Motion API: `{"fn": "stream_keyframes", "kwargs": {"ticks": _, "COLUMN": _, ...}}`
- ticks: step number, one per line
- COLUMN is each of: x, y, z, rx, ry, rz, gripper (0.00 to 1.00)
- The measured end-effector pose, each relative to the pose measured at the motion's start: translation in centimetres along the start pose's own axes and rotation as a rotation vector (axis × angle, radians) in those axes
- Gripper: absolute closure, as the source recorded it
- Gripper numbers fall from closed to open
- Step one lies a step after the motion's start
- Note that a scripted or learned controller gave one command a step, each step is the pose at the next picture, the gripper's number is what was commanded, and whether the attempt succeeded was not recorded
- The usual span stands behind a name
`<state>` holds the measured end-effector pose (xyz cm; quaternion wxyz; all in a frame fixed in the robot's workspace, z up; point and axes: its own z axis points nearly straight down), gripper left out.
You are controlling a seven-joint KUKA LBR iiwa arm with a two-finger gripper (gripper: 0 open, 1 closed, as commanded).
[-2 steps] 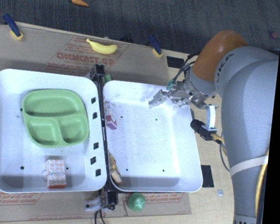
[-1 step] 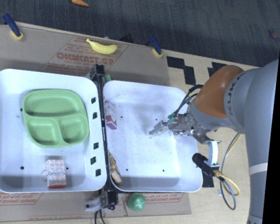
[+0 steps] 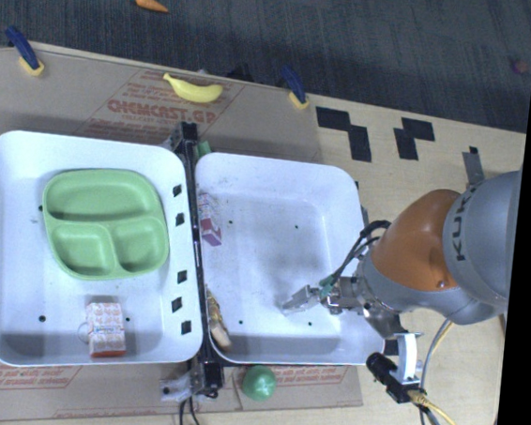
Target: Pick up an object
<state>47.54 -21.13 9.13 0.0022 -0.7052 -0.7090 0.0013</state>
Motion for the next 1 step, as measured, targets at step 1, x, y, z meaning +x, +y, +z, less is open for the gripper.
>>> {"fn": "stream_keyframes", "kwargs": {"ticks": 1, "x": -0.04, "y": 0.16, "z": -11.29, "rx": -0.007, "ry": -0.003, "rz": 0.001, "gripper": 0.0}}
